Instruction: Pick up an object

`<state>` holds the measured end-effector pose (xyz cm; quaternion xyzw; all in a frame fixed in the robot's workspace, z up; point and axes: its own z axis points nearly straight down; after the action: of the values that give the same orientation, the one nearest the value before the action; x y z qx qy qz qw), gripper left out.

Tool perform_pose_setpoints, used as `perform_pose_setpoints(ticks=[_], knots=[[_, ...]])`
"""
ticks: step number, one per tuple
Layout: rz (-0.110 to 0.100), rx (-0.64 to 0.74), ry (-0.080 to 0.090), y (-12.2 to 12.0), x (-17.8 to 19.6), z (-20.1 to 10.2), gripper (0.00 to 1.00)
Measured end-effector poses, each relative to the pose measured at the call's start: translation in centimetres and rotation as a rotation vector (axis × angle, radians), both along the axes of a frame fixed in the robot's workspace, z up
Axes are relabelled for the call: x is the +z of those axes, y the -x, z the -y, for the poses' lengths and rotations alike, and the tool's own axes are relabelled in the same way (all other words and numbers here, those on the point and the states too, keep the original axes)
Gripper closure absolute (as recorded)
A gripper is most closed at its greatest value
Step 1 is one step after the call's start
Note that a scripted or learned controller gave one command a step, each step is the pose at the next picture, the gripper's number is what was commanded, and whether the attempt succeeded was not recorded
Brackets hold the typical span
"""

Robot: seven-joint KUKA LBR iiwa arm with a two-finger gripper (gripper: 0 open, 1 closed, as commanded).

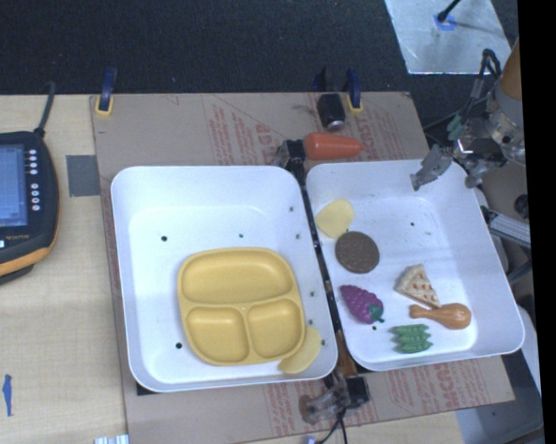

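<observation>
Toys lie scattered in the right bin [468, 252]: yellow disc [334, 218], brown patty [357, 252], purple grapes [361, 302], green pea pod [412, 339], cracker wedge [417, 284] and drumstick [442, 315], its long axis running left to right, thick end right. All sit down and left of the tool [432, 167], poised at the far right corner; its grip I cannot tell.

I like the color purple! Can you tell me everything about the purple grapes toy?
The purple grapes toy is a small bumpy bunch, looking like plastic, with a green bit at its lower right end. It lies flat and slanted in the right bin, close to that bin's left wall. A brown round patty sits just above it and green peas lie to its lower right. Nothing touches it.
</observation>
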<state>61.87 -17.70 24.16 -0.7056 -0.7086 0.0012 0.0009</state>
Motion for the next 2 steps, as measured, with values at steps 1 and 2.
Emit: perform_pose_setpoints(ticks=[1,2], knots=[[-0.003,0.002,0.0,2.8,-10.7,-3.8,0.0],[0.0,-0.001,0.0,10.9,-6.8,0.4,0.0]])
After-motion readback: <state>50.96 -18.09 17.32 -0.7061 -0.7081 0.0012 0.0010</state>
